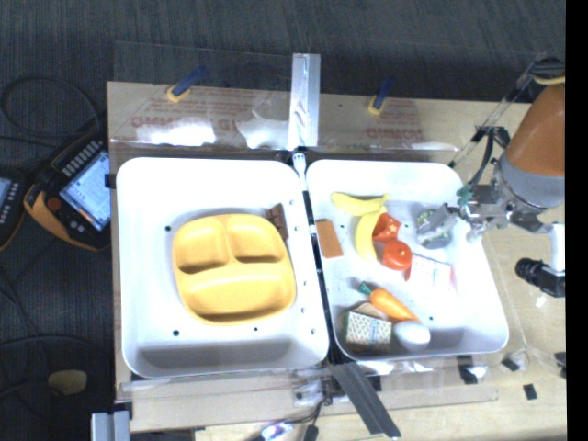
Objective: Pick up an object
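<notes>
Nearest me, at the bottom of the right bin [478, 333], sit a white egg [412, 335] and a patterned packet [368, 329], with a carrot [390, 303] just above them. Further up lie tomatoes [395, 254] and a banana [361, 211]. At the bin's upper right, the gripper [457, 217] hovers beside a crumpled silver object [432, 228], just to its left; whether its jaws are open I cannot tell. No legible labels. A yellow tray [234, 269] fills the left bin [138, 246].

Arm [542, 145] cut off at right edge; gripper [459, 211] too blurred to read.
</notes>
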`<state>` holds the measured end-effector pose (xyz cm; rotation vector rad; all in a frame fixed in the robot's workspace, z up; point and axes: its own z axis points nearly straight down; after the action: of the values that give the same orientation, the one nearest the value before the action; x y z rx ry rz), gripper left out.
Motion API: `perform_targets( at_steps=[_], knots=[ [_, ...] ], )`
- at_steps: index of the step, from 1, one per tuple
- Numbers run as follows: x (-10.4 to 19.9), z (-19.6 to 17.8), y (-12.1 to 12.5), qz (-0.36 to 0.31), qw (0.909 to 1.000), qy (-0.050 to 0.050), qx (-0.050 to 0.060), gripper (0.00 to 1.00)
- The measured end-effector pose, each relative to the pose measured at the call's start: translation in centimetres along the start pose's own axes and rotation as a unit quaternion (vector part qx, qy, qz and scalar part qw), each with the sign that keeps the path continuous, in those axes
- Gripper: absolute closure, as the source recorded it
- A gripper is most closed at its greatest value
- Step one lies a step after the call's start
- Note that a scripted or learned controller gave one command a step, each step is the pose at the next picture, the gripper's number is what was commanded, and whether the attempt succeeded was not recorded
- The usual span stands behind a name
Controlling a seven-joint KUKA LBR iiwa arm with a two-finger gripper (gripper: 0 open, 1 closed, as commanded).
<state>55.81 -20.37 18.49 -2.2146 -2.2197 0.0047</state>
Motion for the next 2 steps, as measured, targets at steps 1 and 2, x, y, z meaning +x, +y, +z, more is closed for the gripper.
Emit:
perform_targets(
  at_steps=[1,2],
  knots=[
    [3.3,3.0,1.3,0.043,0.9991,0.001,0.001,0.0],
    [10.6,9.7,-0.4,-0.036,0.9993,-0.004,-0.007,0.0]
  ],
)
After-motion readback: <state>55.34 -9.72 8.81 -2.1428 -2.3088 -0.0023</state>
